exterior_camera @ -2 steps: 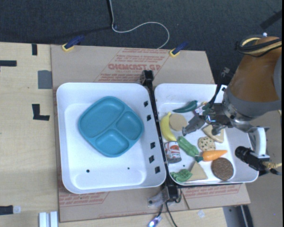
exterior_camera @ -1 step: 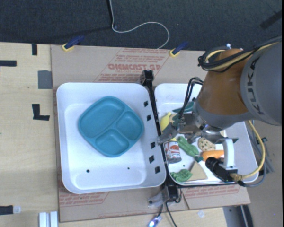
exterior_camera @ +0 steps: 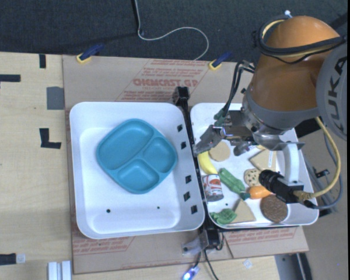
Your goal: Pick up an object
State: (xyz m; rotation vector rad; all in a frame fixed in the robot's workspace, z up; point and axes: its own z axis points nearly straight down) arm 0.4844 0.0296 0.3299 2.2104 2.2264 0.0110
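We see the arm (exterior_camera: 297,63) reaching in over the right bin (exterior_camera: 303,217), its jaws (exterior_camera: 220,139) hanging above the bin's near-left part — just over a banana (exterior_camera: 206,163) and a pale round piece (exterior_camera: 220,152). We cannot tell whether the jaws are open or closed, nor whether they hold anything. Other items in that bin: a small can (exterior_camera: 213,186), a green pod (exterior_camera: 232,180), a brown disc (exterior_camera: 274,209), an orange piece (exterior_camera: 258,192). The left bin (exterior_camera: 87,214) carries a blue divided plate (exterior_camera: 137,155) — lying flat, mid-bin. Both bins sit on the worktop (exterior_camera: 23,185).
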